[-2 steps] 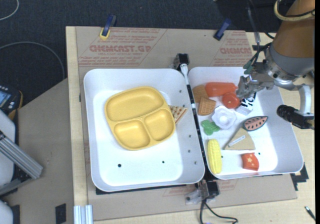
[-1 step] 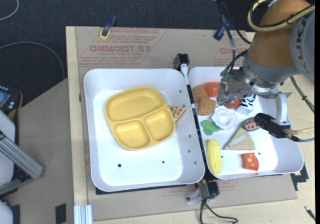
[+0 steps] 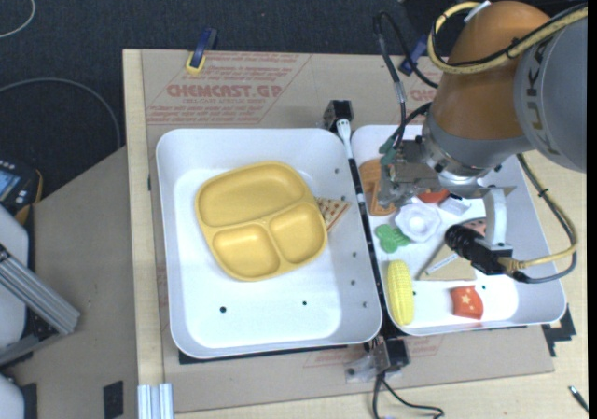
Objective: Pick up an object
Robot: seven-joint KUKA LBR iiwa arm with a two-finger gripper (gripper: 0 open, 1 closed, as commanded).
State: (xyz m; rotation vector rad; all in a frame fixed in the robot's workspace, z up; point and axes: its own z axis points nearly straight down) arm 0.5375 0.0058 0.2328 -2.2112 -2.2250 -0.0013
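Hovering over the right-hand shallow white bin (image 3: 536,300), the gripper (image 3: 399,186) is hanging directly above a small green plastic piece (image 3: 391,238); its jaws' state is unclear.

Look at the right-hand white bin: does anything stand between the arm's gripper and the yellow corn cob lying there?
Nothing visible blocks it. The yellow corn cob lies uncovered at the right bin's front left corner. The gripper hangs farther back, and only a flat green piece lies on the floor between them.
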